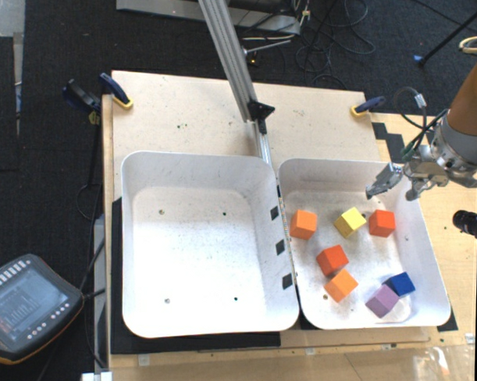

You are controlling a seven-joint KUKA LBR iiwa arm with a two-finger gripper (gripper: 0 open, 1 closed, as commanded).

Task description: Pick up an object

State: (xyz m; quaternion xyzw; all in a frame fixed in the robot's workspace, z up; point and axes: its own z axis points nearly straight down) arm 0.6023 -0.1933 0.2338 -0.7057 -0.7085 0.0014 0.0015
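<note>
Fingers [397,183]: spread apart, gripping nothing
Position: hovered over right bin [435,267], above red cube [382,223]

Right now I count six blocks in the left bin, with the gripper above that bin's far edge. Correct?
Not quite: the camera view shows the six blocks, such as the yellow block, in the right bin, not the left. The gripper hangs above that bin's far edge, as you said.
</note>
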